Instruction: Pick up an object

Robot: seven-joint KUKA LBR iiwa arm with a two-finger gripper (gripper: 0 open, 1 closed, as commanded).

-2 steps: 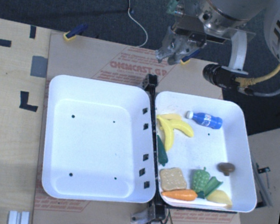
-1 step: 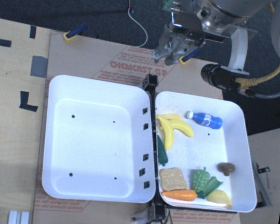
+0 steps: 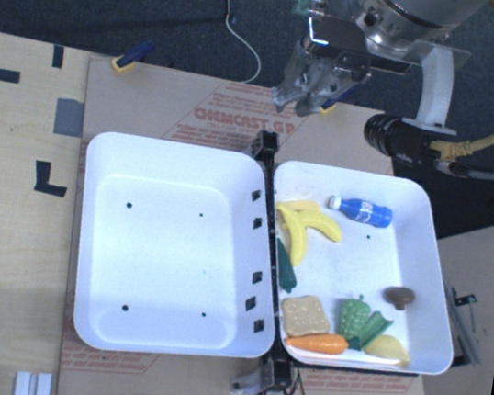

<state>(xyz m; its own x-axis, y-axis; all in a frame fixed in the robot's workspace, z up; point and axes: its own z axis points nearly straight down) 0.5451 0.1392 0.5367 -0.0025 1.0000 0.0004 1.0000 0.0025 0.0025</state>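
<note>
My gripper (image 3: 302,94) hangs high above the bench, over the cardboard behind the divider between the two bins; nothing shows between its fingers. The right bin (image 3: 431,258) holds a blue bottle (image 3: 362,211) at the back, a yellow banana (image 3: 306,224) near the divider, a dark green vegetable (image 3: 285,268) along the divider, a slice of bread (image 3: 305,316), an orange carrot (image 3: 317,343), green grapes (image 3: 358,317), a yellow piece (image 3: 388,347) at the front right, and a small brown object (image 3: 399,297) by the right wall.
The left bin (image 3: 97,205) lies beside the right one, joined by a black clipped divider (image 3: 261,241). Both rest on a cardboard sheet (image 3: 178,107) on the wooden bench. A white cable (image 3: 240,37) runs behind, and the arm's hoses (image 3: 459,147) hang at the back right.
</note>
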